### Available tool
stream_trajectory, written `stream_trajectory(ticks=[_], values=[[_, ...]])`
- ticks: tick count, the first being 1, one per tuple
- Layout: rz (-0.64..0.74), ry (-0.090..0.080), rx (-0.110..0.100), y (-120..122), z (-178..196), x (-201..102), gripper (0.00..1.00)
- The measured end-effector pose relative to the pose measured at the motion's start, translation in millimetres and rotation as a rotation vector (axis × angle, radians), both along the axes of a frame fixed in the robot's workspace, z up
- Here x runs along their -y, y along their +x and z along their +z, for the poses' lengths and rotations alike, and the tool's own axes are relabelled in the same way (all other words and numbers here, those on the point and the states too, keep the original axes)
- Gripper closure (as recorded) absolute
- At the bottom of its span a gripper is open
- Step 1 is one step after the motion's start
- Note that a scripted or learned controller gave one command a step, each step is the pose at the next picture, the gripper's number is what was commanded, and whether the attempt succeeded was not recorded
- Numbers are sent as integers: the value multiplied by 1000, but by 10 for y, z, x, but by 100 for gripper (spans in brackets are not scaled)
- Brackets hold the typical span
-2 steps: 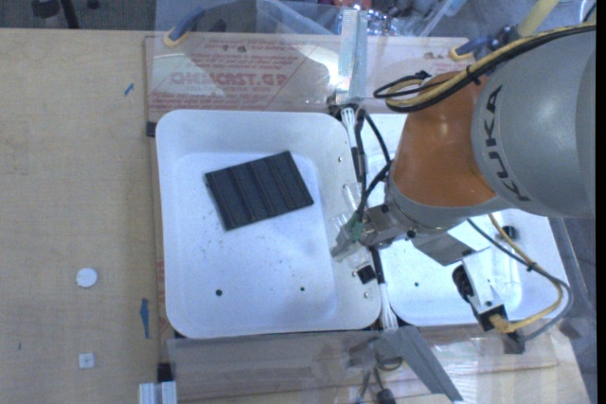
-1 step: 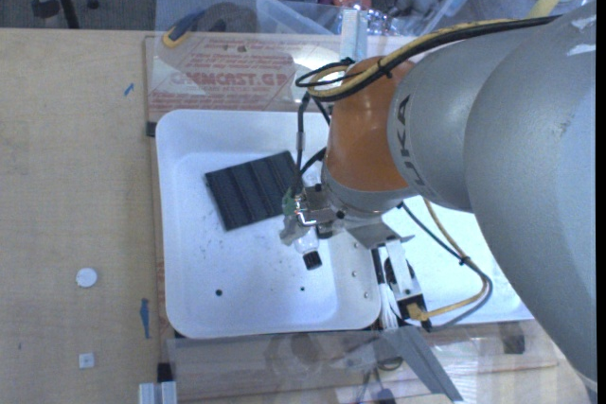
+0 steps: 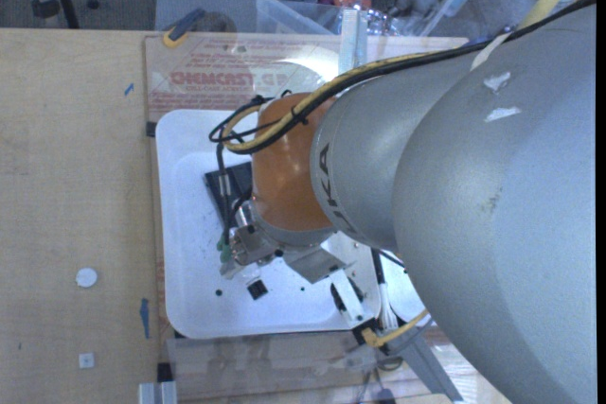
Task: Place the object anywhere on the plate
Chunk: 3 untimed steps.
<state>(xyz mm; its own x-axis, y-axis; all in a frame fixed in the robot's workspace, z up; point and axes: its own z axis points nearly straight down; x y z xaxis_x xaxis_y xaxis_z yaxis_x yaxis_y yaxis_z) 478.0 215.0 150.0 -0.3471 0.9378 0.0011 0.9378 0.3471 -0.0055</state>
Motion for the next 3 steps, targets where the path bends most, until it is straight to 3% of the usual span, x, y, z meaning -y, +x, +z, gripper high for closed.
stream_trajectory(ticks=[1, 2, 3], values=[[-197, 8, 2, 112, -606, 366, 100], [-376, 4, 5, 23, -592, 859, 100], [-20, 6, 22, 58, -596, -104, 100]])
